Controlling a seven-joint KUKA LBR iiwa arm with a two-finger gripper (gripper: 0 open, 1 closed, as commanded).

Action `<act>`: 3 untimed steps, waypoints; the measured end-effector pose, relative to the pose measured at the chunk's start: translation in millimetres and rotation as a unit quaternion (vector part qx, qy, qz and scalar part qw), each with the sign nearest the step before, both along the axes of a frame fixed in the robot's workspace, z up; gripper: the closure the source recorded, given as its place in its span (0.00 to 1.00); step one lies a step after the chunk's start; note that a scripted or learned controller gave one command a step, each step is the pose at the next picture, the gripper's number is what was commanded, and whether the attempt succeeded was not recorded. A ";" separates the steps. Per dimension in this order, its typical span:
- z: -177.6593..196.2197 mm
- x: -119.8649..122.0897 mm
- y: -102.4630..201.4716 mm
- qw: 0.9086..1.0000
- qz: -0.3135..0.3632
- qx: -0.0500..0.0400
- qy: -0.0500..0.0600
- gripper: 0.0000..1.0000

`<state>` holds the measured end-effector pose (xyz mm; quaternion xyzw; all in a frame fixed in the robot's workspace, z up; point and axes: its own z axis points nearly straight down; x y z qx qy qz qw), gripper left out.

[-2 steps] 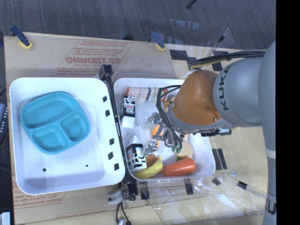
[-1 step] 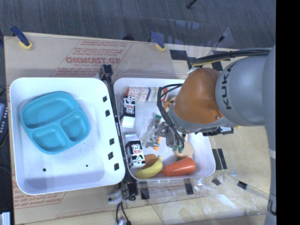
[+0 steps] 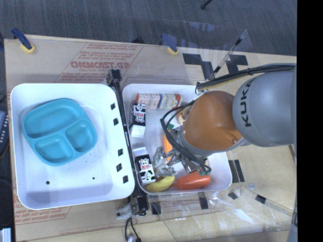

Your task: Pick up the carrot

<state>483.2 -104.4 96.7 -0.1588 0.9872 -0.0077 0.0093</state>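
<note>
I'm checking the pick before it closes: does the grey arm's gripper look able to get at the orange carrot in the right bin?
Probably yes. The gripper sits low in the right white bin, right beside the orange carrot; the yellow banana and red pepper lie nearer the bin's front wall, off its path.

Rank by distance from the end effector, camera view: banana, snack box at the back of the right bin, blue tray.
End effector is low in the right bin.
1. Banana: just below it, at the bin's front wall.
2. Snack box: along the same bin's back wall.
3. Blue tray: across in the left bin.
</note>
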 end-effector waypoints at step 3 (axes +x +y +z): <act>39.6 18.1 -1.3 0.960 -0.281 0.009 0.009 1.00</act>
